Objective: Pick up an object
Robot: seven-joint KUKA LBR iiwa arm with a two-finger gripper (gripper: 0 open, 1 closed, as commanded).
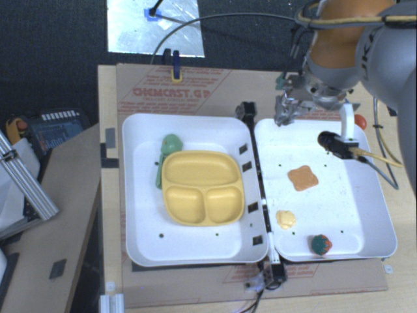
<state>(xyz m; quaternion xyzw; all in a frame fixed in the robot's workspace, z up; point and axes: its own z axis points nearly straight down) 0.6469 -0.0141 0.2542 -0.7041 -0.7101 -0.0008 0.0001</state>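
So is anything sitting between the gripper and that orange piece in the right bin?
Nothing visible does. The gripper hangs at the right bin's far left corner, and bare white floor lies between it and the orange piece.

— Where's the arm (365, 38)?
— Upper right, grey with its orange band, bent downward.
— And the gripper (285, 115)?
— Pointing down, tips low; fingers too indistinct to judge.

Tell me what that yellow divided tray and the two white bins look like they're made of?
The yellow divided tray looks like moulded plastic: uniform colour, rounded compartment edges, a soft matte sheen. The two white bins also look like plastic, smooth and faintly glossy with rounded corners, though thin coated metal can't be excluded from this view.
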